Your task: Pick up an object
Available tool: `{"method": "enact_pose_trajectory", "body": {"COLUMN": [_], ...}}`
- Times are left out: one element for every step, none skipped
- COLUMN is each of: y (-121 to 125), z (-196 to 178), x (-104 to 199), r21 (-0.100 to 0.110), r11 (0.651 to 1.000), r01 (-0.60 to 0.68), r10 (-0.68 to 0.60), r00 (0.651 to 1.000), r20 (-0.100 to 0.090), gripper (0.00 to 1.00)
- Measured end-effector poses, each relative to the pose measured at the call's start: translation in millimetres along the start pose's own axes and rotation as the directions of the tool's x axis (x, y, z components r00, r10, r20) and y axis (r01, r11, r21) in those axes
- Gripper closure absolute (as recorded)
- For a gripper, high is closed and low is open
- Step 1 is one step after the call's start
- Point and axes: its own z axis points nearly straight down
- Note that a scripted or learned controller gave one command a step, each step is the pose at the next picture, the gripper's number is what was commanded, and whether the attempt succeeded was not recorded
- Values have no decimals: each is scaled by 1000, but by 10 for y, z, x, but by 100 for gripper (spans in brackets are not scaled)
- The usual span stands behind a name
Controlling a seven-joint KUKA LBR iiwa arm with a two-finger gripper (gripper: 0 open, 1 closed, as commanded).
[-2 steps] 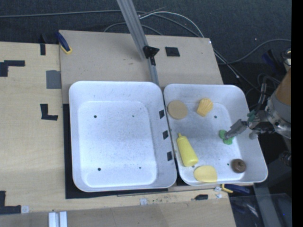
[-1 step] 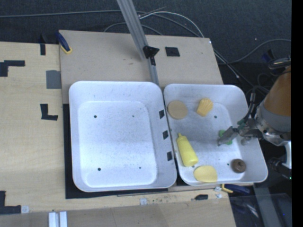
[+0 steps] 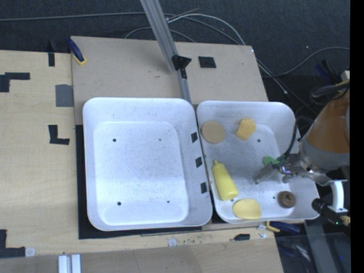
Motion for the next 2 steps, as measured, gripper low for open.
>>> {"method": "enact_pose_trajectory", "body": {"y": [4, 12], "z": [223, 105], "x": [-1, -7], "r21": [-5, -8], "r11": [1000, 1000], "r01": [0, 0], "r10": [0, 0], "r00": [1000, 1000], "r20": [2, 3], "gripper": [0, 100]}}
